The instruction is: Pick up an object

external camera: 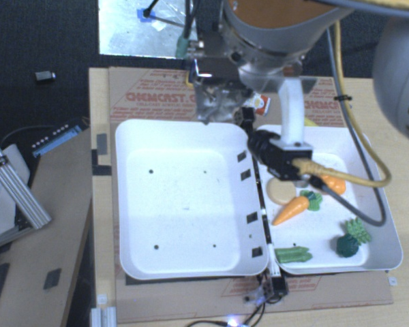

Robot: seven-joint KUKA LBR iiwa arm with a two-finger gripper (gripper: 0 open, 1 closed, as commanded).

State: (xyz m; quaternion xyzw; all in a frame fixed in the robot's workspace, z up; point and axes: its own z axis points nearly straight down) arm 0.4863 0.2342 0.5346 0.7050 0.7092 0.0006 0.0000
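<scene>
Brown cardboard printed with red lettering covers the table, and two shallow white bins sit on it side by side. Over the upper part of the right bin hangs the pincer, a dark metallic cluster below the grey wrist; it sits near the top edge where the two bins meet, and I cannot tell how it stands, since the arm's body hides most of it. A white link and a black fitting with a yellow hose reach down over the right bin just beside it.

Under that black fitting lies a pale round disc, perhaps a toy biscuit. Touching its lower right edge is an orange carrot with a green top, lying at a slant. Another orange piece shows just past the hose, partly covered. Farther toward the near edge are a green pea pod, lying flat by the bin's inner wall, and a dark green broccoli-like piece with a lighter leafy bit above it.

The left bin shows bare white floor with a few small dark dots. Black clips line the seam between the bins. A silvery sheet lies on the dark floor beyond the table.
</scene>
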